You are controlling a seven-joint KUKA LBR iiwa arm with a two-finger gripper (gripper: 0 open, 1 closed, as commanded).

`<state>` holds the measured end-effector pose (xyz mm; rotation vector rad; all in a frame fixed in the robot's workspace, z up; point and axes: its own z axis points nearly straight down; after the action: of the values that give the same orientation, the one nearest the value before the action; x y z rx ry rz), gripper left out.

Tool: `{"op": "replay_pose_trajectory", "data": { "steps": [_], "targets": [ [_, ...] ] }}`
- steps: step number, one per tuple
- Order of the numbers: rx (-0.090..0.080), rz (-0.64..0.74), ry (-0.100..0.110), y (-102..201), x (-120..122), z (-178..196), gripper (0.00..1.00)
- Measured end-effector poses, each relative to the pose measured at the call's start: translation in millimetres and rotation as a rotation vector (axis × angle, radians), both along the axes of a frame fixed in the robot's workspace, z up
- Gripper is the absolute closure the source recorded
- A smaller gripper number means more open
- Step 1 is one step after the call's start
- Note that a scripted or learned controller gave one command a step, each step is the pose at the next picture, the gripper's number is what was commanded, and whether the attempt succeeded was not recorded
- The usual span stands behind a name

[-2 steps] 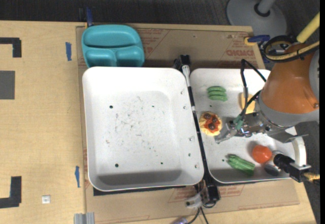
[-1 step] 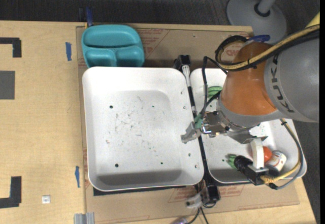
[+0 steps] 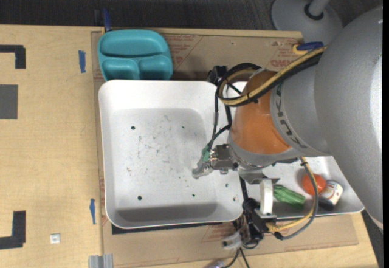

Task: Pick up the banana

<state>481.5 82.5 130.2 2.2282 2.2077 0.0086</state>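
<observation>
My gripper [image 3: 204,168] hangs low over the right side of the left white bin [image 3: 121,139], near that bin's right wall. The grey arm with its orange band [image 3: 261,121] reaches in from the right and hides most of the right bin [image 3: 346,207]. Whatever lies under the arm is hidden.
At the front of the right bin lie a green object [image 3: 289,195], an orange object [image 3: 312,183] and a small white and dark object [image 3: 332,192]. A teal divided tray [image 3: 135,54] stands behind the left bin. Cables run along the bench's front edge.
</observation>
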Motion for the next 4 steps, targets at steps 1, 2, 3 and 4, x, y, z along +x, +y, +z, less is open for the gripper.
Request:
{"op": "replay_pose_trajectory", "data": {
  "steps": [1,2,3,4],
  "targets": [
    [-0.003,0.106,0.006,0,-1,-3,0.0],
    [-0.007,0.114,-0.001,17,1,-7,0.0],
    [0.0,0.058,0.008,86,-3,10,0.0],
    [-0.001,0.059,0.007,86,-2,20,1.0]
  ]
}}
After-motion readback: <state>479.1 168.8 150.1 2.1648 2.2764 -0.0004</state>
